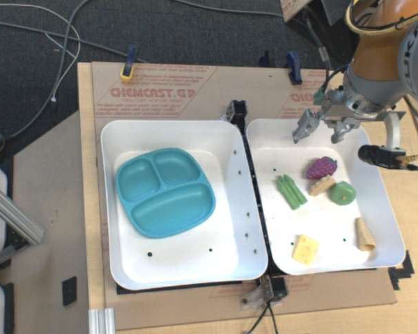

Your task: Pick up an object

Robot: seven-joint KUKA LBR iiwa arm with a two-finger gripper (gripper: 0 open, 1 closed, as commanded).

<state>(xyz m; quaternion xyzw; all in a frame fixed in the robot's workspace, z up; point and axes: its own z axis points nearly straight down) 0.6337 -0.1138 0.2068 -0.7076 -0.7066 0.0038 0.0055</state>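
Gripper (323,126): fingers spread wide, holding nothing, above the right bin's (382,255) far edge.
Grapes (322,166): knobbly purple cluster, nearest object to the gripper.
Green ball (343,193): smooth, beside the grapes.
Yellow wedge (306,249): flat, farthest from the grapes.
Arm: cut off at right.

Bench (174,92): cardboard-topped, two white bins (118,186) side by side on it.

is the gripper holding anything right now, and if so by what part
Nothing is held. The gripper hangs with its jaws open above the right bin's far end, apart from the purple grapes.
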